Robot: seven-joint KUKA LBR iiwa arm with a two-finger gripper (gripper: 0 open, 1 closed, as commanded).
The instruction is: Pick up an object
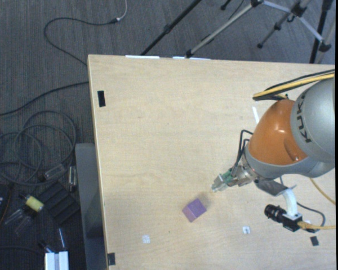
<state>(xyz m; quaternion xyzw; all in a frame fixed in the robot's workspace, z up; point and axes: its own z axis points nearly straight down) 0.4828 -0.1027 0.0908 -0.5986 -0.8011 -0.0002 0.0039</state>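
My arm (296, 134) comes in from the right, its orange band bulging over the pale wooden bench top (158, 122). My gripper (221, 183) hangs low over the board, tip aimed left and slightly down. From this angle I cannot tell how it is set — released or clenched — and I see nothing caught at its tip.

The one thing to pick is a small purple block (194, 209), lying flat on the wood, turned a little askew. It sits near my gripper, below and to the left of the tip — apart from it, bare board between.

Other marks: a small black tab (101, 98) near the bench's left edge, a tiny white tag (246, 229) on the board right of the block. A black cylindrical fitting (280, 215) with cabling hangs under my wrist. Cables (28, 145) coil on the dark floor to the left; tripod legs (281, 7) stand beyond the far edge.
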